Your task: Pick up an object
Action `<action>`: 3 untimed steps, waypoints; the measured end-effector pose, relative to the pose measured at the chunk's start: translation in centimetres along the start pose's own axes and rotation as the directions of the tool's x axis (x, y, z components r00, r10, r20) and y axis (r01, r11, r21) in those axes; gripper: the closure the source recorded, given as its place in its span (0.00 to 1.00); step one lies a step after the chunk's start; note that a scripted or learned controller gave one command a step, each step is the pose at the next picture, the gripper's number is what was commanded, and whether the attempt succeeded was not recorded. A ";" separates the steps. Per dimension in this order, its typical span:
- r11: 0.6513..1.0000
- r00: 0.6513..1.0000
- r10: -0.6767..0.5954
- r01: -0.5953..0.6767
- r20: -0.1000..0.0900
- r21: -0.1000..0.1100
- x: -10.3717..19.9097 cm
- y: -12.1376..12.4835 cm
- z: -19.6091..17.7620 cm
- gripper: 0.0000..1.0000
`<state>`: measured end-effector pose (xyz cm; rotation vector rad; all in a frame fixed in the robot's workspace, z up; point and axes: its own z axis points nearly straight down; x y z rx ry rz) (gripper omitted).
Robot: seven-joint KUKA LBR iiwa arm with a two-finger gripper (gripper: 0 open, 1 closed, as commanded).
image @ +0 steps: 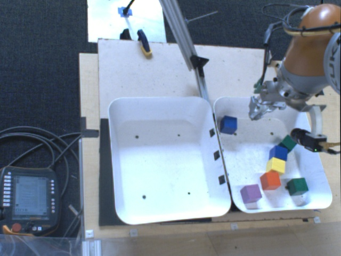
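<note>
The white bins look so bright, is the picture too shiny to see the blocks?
Camera view: the bins are bright, nearly washed out, but the blocks stay clear, such as the blue block; soft shadows lie beside them; the pincer looks a little blurry.

A teach pendant (29, 200) with black cables (40, 143) lies left of the bench (160, 71).

Two bins are set side by side on the bench (160, 68), the left bin (160, 207) beside the right bin (314, 196). In the right bin, one cube (228, 125) is placed alone near the far left corner, while six more cubes (271, 180) are clustered toward the near right. A pendant (29, 199) with its cables (48, 143) is placed left of the bench, and the gripper (259, 111) is positioned over the right bin's far edge.
</note>
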<state>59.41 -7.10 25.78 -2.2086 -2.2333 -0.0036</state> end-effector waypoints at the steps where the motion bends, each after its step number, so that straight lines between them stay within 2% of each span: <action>1: 1.000 1.000 0.000 0.000 0.000 -0.002 5.6 0.7 -0.8 1.00; 2: 1.000 1.000 0.000 0.000 0.000 0.000 10.4 1.6 0.6 1.00; 3: 1.000 1.000 0.001 -0.001 0.000 -0.003 14.8 2.9 0.2 1.00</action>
